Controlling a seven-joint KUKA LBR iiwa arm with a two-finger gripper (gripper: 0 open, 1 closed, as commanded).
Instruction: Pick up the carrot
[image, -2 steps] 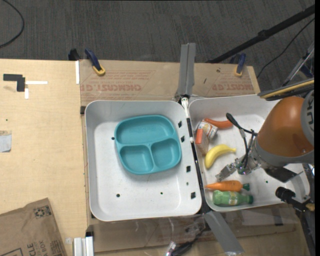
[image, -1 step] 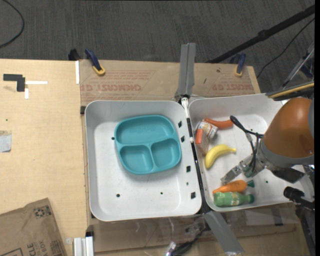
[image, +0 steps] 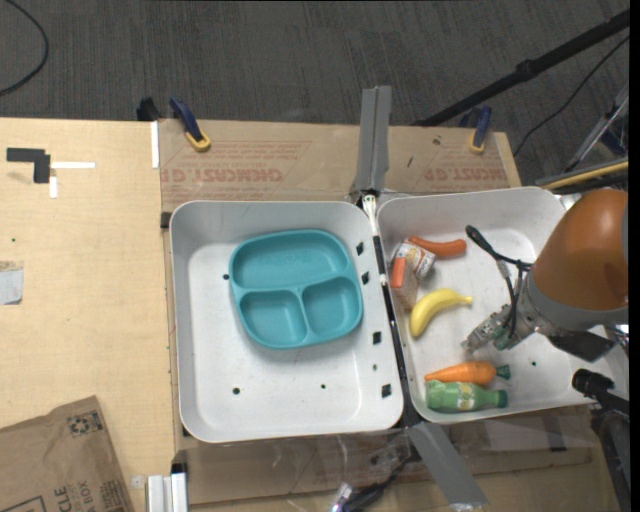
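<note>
- Carrot (image: 460, 374) and pincer (image: 487, 335) are both contained in the right bin (image: 540, 205).
- Teal plate (image: 295, 300) is noted well left of the pincer.
- Pincer: open or closed cannot be determined.
- Banana (image: 435, 308) is seen near its left.
- Carrot is recorded just below the pincer, ungripped.

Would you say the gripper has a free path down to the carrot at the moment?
Probably yes: the gripper hangs just above the carrot, whose top is uncovered, though the green bottle lies tight against its near side.
</note>
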